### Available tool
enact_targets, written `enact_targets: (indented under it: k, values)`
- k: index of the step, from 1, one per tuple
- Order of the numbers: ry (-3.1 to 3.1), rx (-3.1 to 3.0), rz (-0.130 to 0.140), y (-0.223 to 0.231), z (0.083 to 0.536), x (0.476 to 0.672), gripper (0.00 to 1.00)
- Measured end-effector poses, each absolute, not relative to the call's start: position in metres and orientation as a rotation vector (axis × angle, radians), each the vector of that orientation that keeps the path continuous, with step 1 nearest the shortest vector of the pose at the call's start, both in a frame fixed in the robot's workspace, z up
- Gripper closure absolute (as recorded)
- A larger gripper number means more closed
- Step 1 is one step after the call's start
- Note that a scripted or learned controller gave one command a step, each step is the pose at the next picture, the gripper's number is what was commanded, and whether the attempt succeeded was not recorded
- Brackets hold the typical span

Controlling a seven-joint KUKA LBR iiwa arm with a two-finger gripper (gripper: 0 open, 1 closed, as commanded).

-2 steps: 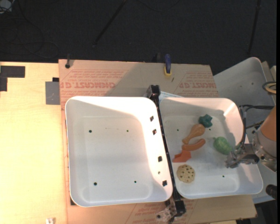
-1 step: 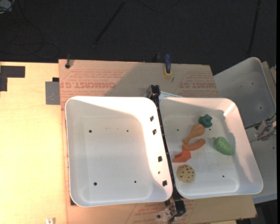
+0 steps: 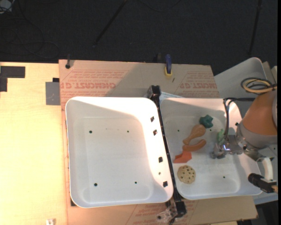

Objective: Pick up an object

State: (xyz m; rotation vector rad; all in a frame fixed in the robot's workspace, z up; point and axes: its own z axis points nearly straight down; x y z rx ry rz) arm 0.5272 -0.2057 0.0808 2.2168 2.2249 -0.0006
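Objects for picking lie in the right bin (image 3: 234, 186), which sits beside the left bin (image 3: 79, 125) on a cardboard sheet (image 3: 107, 81) over the wooden bench (image 3: 23, 149). The arm (image 3: 262, 121) reaches in from the right, its gripper (image 3: 219, 152) low over the right bin's floor; whether the jaws are apart or closed cannot be told. Left of it lie a tan wooden piece (image 3: 195, 136), an orange wedge (image 3: 182, 157), a round cookie (image 3: 186, 174) and a small teal toy (image 3: 206, 121).
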Motion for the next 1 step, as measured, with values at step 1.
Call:
enact_targets:
  k: [1]
  values:
    - [2.225, 2.219, -0.001, -0.2071, 0.0980, 0.5264, 1.00]
